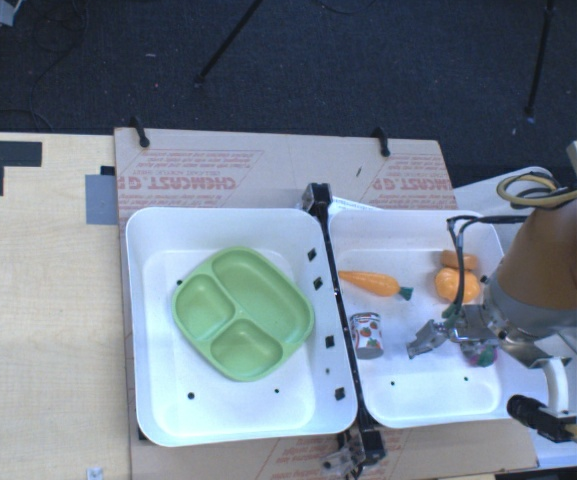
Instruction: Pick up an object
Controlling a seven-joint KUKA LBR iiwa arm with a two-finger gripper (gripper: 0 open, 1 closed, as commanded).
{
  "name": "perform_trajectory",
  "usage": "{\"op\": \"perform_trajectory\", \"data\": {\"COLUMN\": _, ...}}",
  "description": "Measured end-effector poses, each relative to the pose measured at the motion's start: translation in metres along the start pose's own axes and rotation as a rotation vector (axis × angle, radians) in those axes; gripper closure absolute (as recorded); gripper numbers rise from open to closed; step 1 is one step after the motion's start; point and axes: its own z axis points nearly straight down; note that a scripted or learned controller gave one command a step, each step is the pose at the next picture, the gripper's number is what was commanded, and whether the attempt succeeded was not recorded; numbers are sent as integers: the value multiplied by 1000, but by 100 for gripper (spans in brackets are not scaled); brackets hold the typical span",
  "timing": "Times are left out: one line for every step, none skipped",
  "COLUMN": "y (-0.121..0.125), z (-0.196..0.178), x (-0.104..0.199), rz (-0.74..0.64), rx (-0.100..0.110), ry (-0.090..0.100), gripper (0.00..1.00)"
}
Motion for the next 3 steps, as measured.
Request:
{"op": "perform_trajectory", "data": {"y": -1, "z": 54, "x": 1, "rz": 0, "rx": 1, "ry": 0, "gripper": 0}}
{"op": "perform_trajectory", "data": {"y": 0, "z": 41, "x": 0, "rz": 6, "rx": -2, "ry": 0, "gripper": 100}}
{"op": "perform_trajectory", "data": {"y": 2, "z": -1, "x": 2, "rz": -2, "rx": -8, "ry": -3, "gripper": 100}}
